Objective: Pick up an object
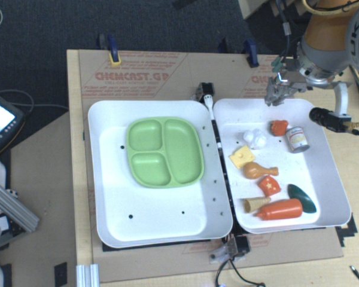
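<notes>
Dark carpet surrounds the table [167,70], whose brown sheet carries two shallow white bins side by side. Nearest the camera, in the right bin [335,196], lie a red-orange carrot-shaped toy [281,209] along the front edge, a tan cone-like piece [255,204] touching its left end, and a dark green piece [302,197] just to its right. Slightly farther back sit a small red strawberry-like toy [270,186], an orange drumstick-shaped toy [258,171] and a yellow cheese wedge [242,157]. Beyond these are a small white lump [254,139], a little tin can [297,139] lying on its side, and a small red-orange piece [279,127]. The left bin [107,208] holds a green divided plate [166,152], lying flat toward its middle. At the far edge of the right bin, the hand [277,94] hangs from the grey and orange arm [329,34], above the bin's back rim and apart from every toy; whether its fingers are spread or pressed together cannot be told, and nothing is seen between them.
</notes>
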